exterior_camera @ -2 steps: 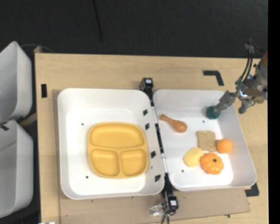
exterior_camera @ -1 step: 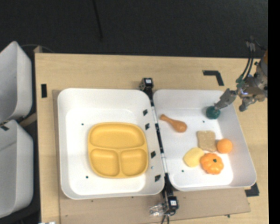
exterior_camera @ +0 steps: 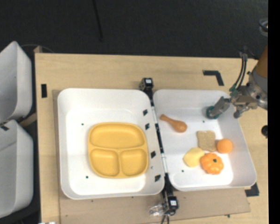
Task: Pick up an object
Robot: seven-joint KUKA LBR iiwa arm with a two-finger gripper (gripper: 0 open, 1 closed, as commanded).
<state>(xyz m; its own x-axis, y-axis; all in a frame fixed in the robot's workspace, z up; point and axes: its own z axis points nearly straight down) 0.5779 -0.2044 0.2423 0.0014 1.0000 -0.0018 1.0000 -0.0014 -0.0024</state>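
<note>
Status: nothing is lifted yet. You have the gripper [exterior_camera: 214, 110] low over the right bin [exterior_camera: 186, 178], near its 1 o'clock corner, with no item between the jaws. Whether the jaws are spread or pressed together you cannot tell from this angle (the tip reads as a grey-teal blur). The whole pick is left to do: choose an item, descend, close, raise.

Contents, right bin:
- wooden-looking drumstick [exterior_camera: 173, 122], at about 10 o'clock from the bin's centre, lying alone and nearest the gripper.
- bread slice [exterior_camera: 206, 139], near centre.
- small orange [exterior_camera: 224, 146], touching the bread at its 4 o'clock side.
- pale yellow lump [exterior_camera: 193, 157], at 7 o'clock of the bread.
- toy pumpkin [exterior_camera: 211, 163], just beside the yellow lump, at 5 o'clock in the bin.

Contents, left bin [exterior_camera: 65, 125]: one yellow divided plate [exterior_camera: 117, 149], sitting centre, its compartments bare.

Judgement: any right-bin item qualifies as the task's thing; the drumstick looks least crowded. Both bins sit on the counter [exterior_camera: 107, 69].
</note>
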